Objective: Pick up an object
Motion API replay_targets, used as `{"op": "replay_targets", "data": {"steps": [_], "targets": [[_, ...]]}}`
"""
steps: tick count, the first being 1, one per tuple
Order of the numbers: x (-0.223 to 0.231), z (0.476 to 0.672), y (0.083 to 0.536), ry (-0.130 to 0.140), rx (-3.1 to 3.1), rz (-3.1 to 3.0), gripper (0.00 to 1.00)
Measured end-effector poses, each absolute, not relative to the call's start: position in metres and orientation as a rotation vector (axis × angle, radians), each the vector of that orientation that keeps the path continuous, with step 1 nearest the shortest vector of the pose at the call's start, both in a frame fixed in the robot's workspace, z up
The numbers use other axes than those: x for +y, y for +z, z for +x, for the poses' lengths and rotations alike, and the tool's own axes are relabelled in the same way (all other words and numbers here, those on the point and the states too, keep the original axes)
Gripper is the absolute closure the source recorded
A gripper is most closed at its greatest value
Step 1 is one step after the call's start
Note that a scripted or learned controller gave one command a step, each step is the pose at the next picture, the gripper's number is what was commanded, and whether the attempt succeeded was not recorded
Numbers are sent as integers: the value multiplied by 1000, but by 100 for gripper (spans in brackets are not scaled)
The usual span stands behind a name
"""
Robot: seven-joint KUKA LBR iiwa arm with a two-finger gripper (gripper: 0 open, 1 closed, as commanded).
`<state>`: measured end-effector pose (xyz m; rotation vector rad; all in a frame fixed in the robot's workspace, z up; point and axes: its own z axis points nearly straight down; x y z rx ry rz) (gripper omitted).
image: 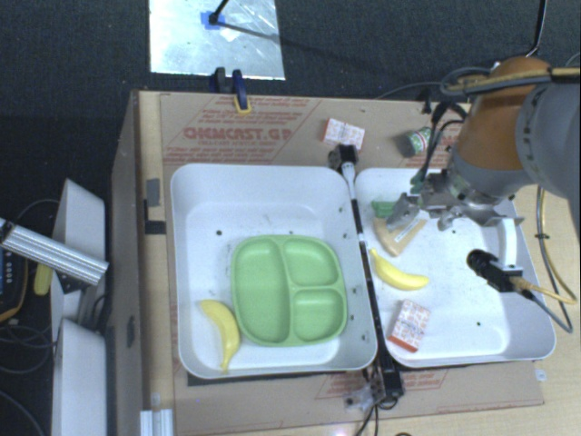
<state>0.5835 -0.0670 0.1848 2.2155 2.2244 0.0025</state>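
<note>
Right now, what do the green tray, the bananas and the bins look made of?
Green divided tray: matte moulded plastic, even colour, soft rounded compartment edges.
Bananas: probably plastic toys, uniform yellow with no spots; real fruit can't be ruled out.
Left bin and right bin: white plastic, semi-gloss, rounded moulded rims.

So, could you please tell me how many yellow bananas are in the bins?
2. One curved yellow banana lies in the left white bin, beside the green divided plate; the other yellow banana lies in the right white bin.

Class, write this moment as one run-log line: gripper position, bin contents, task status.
gripper: over right bin, at wedge | right bin: banana, box | left bin: green tray, banana | status: nothing visibly lifted
</note>
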Motion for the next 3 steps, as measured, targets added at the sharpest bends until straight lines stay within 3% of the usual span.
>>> {"op": "replay_targets", "data": {"steps": [1, 2, 3], "targets": [[-102, 522, 97, -2, 2222, 2222, 0], [-101, 524, 108, 3, 2222, 2218, 100], [-101, 524, 108, 3, 2222, 2218, 0]]}}
